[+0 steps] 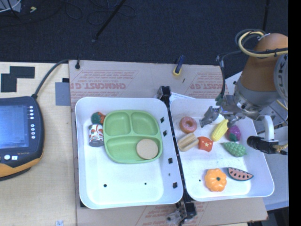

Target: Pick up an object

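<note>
**Gripper poised over the toy food in the right bin**

The corn cob [219, 129] lies tilted in the upper part of the right bin [263, 185], and the gripper [217, 117] hangs just above its upper end, with one grey finger [208, 117] reaching out to the cob's left. Whether the fingers are spread or pressed together cannot be made out from this angle, and nothing is visibly caught between them.

Just right of the cob sits a purple piece [233, 133], and below that a bumpy green piece [234, 149]. Left of the cob are a pink doughnut [188, 124], a hot dog [187, 141] and a small red piece [205, 144]. Nearer the front edge lie an orange pumpkin [216, 180] and a watermelon slice [240, 174].

The left bin [122, 187] holds a green divided plate [131, 136] with a round tan biscuit [147, 149] in its lower section. A small can [96, 134] stands touching the plate's left side.

A handheld screen unit [19, 135] rests on the bench [37, 192] well to the left.
</note>
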Robot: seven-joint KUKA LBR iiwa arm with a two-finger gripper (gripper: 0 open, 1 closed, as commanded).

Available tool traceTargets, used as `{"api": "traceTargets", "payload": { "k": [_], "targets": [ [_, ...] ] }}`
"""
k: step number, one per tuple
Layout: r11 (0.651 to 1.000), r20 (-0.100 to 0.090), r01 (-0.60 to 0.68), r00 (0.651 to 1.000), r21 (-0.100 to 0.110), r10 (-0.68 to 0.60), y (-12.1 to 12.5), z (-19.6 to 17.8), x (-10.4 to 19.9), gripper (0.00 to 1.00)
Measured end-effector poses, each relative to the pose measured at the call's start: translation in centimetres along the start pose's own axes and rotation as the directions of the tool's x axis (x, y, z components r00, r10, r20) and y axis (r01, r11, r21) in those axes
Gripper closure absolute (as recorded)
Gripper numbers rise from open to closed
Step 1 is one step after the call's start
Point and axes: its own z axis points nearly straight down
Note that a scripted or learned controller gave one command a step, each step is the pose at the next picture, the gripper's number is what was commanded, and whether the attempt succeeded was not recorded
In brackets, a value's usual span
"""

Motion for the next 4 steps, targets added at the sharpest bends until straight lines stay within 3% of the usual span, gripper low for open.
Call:
{"api": "traceTargets", "payload": {
  "k": [1, 2, 3, 4],
  "targets": [
    [1.000, 0.002, 0.001, 1.000, -0.012, -0.001, 0.3, -0.6, 0.0, 0.00],
    [1.000, 0.000, 0.001, 1.000, -0.005, -0.001, 0.8, 4.4, 0.7, 0.00],
    [1.000, 0.000, 0.002, 1.000, -0.004, -0.002, -0.3, 9.5, 1.0, 0.00],
    [1.000, 0.003, 0.001, 1.000, -0.015, -0.001, 0.0, 11.7, 1.1, 0.00]
  ]
}}
